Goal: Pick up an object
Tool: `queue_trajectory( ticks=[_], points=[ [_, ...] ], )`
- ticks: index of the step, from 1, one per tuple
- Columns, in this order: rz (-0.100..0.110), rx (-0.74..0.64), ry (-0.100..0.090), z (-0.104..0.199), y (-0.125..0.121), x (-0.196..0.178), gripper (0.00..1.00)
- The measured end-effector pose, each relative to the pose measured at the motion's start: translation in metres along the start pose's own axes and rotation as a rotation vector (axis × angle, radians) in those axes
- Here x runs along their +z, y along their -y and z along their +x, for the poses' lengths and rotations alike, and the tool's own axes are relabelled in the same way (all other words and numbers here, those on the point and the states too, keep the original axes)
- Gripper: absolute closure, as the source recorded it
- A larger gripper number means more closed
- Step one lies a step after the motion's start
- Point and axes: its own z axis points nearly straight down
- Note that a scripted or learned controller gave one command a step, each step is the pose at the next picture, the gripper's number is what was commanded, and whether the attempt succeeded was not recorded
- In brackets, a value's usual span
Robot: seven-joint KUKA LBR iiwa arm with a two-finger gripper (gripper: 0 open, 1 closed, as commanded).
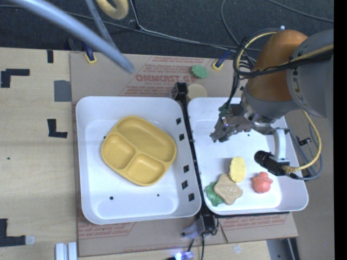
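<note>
The landmark here is the small yellow oval toy piece [237,169], which lies in the right shallow white plastic bin [255,210] on the desk [27,145]. The gripper [218,135] hangs up and to the left of this yellow piece, apart from it, over bare bin floor. I cannot tell if it is spread or pressed together, and I see no object in it.

The things that can be picked lie close together. A tan flat piece shaped like bread [227,189] is just below and left of the yellow piece, almost touching it. A green leafy piece [211,195] sticks out from under the tan one, on the side away from the yellow piece. A red rounded piece [262,183] lies near the yellow piece on its right, with a small gap.

In my judgement the first risk is a closing on nothing, if the gripper goes straight down where it is now. The second risk comes from the crowding. A descent on the yellow piece may strike the tan one and push both away, or catch two things together. The yellow piece looks rounded and smooth, so it may slip out. The yellow divided plastic plate [138,150], far to the left of the yellow piece in the other bin [97,199], looks too wide and flat for an easy hold.
</note>
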Motion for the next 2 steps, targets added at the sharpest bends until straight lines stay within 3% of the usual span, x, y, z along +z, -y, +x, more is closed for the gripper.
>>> queue_trajectory(
  ticks=[2],
  points=[
    [0.0, -0.001, 0.0, 0.109, 0.001, -0.014, 1.0]
  ],
)
